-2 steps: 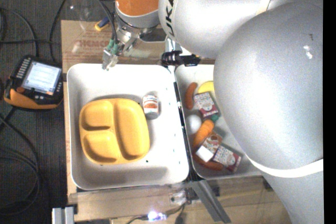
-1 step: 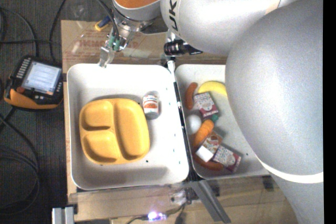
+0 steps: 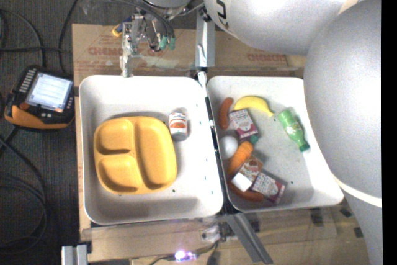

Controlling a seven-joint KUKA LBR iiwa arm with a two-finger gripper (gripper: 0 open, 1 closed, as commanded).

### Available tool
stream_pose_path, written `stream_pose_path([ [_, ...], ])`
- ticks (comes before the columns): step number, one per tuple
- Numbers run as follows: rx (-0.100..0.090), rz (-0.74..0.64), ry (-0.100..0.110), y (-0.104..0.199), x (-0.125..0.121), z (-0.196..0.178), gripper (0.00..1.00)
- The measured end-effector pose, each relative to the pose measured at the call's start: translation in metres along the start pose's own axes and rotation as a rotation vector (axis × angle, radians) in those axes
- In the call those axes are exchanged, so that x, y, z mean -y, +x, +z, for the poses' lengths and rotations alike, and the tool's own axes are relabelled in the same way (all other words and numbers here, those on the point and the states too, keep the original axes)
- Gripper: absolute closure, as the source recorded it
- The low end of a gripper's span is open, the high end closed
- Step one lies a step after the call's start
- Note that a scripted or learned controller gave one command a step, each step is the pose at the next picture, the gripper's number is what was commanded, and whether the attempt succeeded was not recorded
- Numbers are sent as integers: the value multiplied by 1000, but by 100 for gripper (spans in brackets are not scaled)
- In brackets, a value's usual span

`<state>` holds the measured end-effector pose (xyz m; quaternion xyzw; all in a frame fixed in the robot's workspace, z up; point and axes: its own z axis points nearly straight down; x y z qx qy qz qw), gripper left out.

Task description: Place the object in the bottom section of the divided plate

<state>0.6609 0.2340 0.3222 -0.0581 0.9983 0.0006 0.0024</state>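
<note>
Overhead, the end effector (image 3: 144, 40) hovers beyond the left bin (image 3: 93, 93), grip state impossible to tell, while below it the small jar (image 3: 178, 124) stands just beside the yellow divided plate (image 3: 134, 154), not yet placed.

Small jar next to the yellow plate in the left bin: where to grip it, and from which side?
Probably from straight above, closing on the small jar's round body just under its white cap. It seems to stand upright, so the sides are reachable. It sits right against the yellow divided plate's right rim, so set the closing axis parallel to that rim, where the bin floor on both sides leaves room.
</note>
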Motion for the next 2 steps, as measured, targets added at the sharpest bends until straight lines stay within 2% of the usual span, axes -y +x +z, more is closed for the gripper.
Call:
stream_pose_path([
  [1,-4,38,-2,21,-3,77,100],
  [2,1,-222,0,-8,1,11,100],
])
